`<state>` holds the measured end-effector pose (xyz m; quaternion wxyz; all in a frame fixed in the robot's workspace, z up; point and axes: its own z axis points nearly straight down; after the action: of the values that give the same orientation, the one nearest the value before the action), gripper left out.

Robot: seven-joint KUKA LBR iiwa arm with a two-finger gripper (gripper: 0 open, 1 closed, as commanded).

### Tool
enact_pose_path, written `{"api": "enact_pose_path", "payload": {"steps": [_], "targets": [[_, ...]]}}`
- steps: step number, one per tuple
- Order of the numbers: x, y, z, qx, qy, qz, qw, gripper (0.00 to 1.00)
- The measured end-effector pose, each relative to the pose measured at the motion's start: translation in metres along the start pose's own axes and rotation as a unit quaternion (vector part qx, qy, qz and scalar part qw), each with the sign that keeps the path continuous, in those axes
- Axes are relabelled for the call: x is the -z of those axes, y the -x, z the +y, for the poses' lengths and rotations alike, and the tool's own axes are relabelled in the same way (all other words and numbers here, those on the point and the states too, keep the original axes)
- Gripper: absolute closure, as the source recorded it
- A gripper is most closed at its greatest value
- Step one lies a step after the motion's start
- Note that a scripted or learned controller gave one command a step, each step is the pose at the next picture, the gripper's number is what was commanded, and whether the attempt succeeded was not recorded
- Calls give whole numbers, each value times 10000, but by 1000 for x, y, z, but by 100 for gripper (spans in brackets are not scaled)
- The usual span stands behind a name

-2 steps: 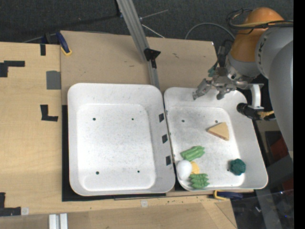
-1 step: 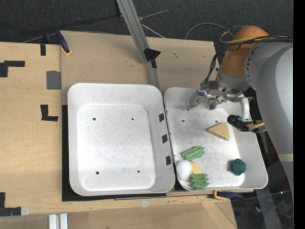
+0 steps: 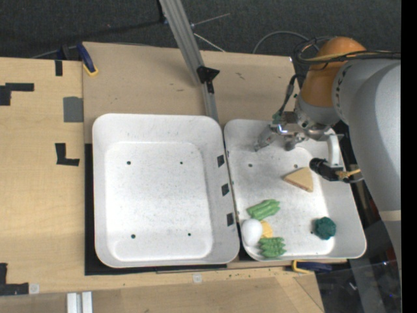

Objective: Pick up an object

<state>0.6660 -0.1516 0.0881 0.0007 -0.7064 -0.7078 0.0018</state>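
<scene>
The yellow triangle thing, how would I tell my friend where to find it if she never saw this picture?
Start at the right white bin, the one the grey arm reaches over. Near its right side, about halfway down, lies the tan wedge, like a slice of cheese. It sits alone, and it is the one flat, pointed piece; the green lumps and the white egg lower down are rounded.

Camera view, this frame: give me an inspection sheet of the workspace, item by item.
Surface: wooden bench bearing left bin and right bin.
Job's things: in the right bin, tan wedge, two green pieces, white egg, dark green lump.
Clutter: black tape marks on the bench.
Grippers: gripper over the right bin's far end; nothing seen held.
Cables: thin wire behind the bench.
Surroundings: slanted metal pole.
</scene>
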Motion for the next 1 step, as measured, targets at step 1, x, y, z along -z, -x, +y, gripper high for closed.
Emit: {"api": "enact_pose_path", "payload": {"steps": [1], "targets": [[10, -1, 0, 8, 1, -1, 10000, 100]]}}
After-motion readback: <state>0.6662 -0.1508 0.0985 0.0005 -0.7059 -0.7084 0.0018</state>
